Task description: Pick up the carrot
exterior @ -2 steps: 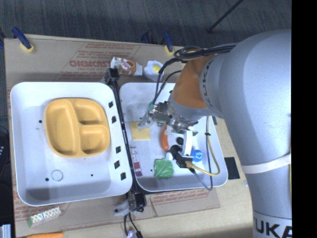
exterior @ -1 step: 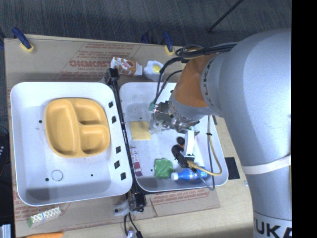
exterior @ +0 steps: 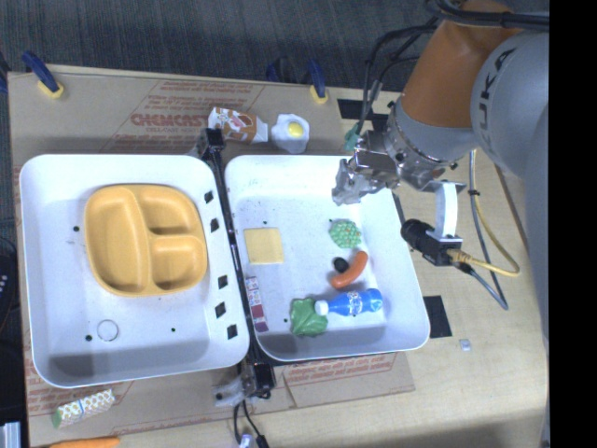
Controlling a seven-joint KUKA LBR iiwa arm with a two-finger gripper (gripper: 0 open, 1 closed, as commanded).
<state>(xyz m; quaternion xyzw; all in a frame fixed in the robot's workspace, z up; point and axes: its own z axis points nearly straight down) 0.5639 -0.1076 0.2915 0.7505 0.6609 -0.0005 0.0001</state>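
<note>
The carrot (exterior: 354, 265) is a short orange piece with a dark end. It lies in the right bin (exterior: 280, 180), near that bin's right wall and just below a green knobbly ball (exterior: 345, 232). My gripper (exterior: 353, 185) hangs over the bin's upper right part, above the carrot in the view and apart from it. Nothing shows in the gripper.
The right bin also holds a blue bottle (exterior: 356, 303), a green leafy piece (exterior: 306, 316) and a yellow cheese slice (exterior: 264, 246). A yellow divided tray (exterior: 145, 238) sits in the left bin (exterior: 47, 278). A small packet (exterior: 233, 124) and a toy egg (exterior: 291, 132) lie behind the bins.
</note>
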